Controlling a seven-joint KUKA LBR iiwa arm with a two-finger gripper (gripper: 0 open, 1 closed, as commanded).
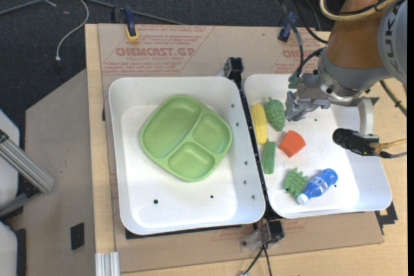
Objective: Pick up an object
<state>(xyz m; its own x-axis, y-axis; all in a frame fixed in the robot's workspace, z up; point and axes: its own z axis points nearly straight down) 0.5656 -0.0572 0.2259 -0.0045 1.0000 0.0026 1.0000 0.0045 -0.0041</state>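
Note:
The right bin point(362, 191) holds several toys. A yellow corn cob point(259, 123) and a dark green bumpy piece point(275, 113) lie at its left side, with an orange-red block point(292, 143) just below them. A slim green vegetable point(268, 157) rests along the left wall. A green spiky toy point(295, 181) and a blue bottle point(320, 183) lie near the front. My gripper point(292, 108) hangs low over the bin's upper middle, right beside the bumpy green piece and above the orange-red block. I see nothing held in it.
The left bin point(129, 191) carries a light green divided plate point(186, 137). The grey and orange arm point(359, 29) covers the right bin's back right corner. A black fitting point(352, 139) on a cable sticks out over the bin's right part.

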